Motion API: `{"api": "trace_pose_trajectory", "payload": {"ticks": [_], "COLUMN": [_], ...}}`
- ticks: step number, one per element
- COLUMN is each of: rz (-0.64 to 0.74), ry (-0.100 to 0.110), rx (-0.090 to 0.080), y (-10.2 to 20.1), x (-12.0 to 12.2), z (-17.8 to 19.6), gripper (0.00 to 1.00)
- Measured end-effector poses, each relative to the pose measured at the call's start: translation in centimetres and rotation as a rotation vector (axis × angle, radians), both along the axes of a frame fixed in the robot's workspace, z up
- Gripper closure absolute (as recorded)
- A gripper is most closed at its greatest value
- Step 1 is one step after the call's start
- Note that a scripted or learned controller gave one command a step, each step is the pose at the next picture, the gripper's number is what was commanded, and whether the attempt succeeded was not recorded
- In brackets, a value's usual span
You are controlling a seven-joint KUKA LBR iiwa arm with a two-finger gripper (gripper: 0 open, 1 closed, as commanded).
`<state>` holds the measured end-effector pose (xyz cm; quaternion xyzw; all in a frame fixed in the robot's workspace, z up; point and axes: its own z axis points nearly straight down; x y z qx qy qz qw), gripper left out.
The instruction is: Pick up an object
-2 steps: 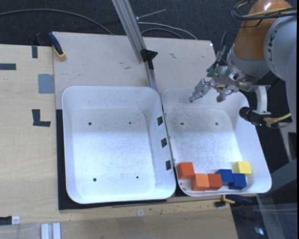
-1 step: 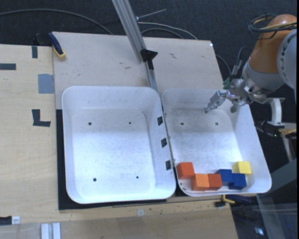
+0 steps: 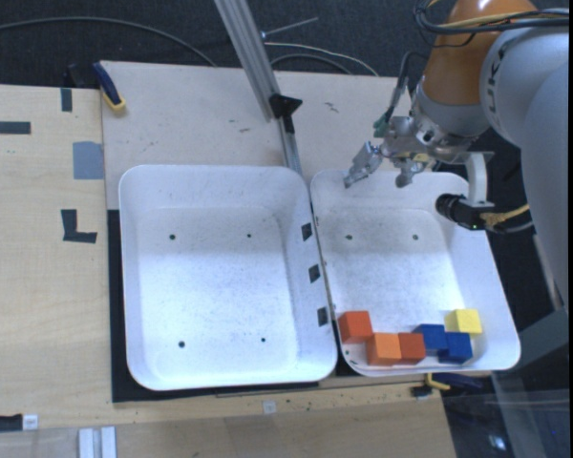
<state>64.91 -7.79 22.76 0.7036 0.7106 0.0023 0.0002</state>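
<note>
Several small blocks lie along the near edge of the right bin [image 3: 415, 246]: an orange-red block [image 3: 355, 325], an orange block [image 3: 386, 348] with a darker red one beside it, blue blocks [image 3: 443, 342] and a yellow block [image 3: 465, 322]. My gripper [image 3: 377, 171] hangs over the far rim of the right bin, well away from the blocks. Its two fingers stand apart, open, with nothing between them.
The left bin [image 3: 215, 275] sits beside the right one, with small black clips along the shared wall. A slanted metal rail [image 3: 253, 60] runs down to the bins' far edge. Cables lie on the dark surface behind the bench.
</note>
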Motion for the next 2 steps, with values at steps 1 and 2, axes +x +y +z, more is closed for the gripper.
{"api": "trace_pose_trajectory", "payload": {"ticks": [1, 2], "rz": [-0.006, -0.011], "ry": [0.013, 0.010], "rx": [-0.001, -0.003], "y": [4.6, 3.9], "x": [-7.9, -13.7], "z": [-3.8, -3.6], "gripper": [0.00, 0.00]}}
